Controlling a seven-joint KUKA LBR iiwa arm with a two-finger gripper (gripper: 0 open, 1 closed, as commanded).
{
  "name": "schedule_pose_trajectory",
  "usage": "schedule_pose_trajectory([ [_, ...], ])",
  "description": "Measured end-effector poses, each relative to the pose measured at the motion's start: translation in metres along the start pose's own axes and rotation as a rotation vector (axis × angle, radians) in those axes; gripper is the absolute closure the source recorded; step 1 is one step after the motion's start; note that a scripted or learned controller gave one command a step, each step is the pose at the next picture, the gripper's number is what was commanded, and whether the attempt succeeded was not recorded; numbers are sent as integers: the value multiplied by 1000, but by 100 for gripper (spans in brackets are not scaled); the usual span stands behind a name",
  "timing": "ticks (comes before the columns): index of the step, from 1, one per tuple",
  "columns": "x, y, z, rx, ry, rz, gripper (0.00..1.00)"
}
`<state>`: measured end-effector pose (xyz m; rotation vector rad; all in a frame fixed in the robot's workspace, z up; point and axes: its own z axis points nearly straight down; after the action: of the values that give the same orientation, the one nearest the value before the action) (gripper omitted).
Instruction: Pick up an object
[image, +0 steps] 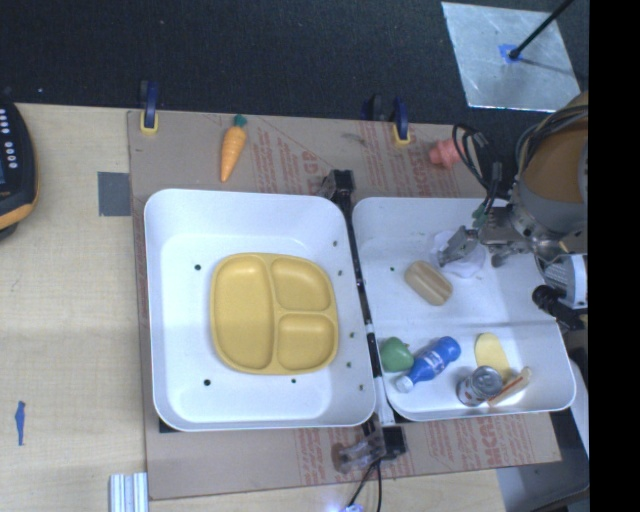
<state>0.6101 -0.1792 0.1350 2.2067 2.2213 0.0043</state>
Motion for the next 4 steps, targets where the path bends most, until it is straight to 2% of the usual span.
schedule_pose_trajectory([
  [1, 39, -83, 45, 23, 10, 4, 0],
  [2, 58, -21, 42, 6, 6, -1, 0],
  [3, 47, 24, 42, 7, 4, 0, 0],
  [4, 56, -77, 43, 22, 8, 5, 0],
])
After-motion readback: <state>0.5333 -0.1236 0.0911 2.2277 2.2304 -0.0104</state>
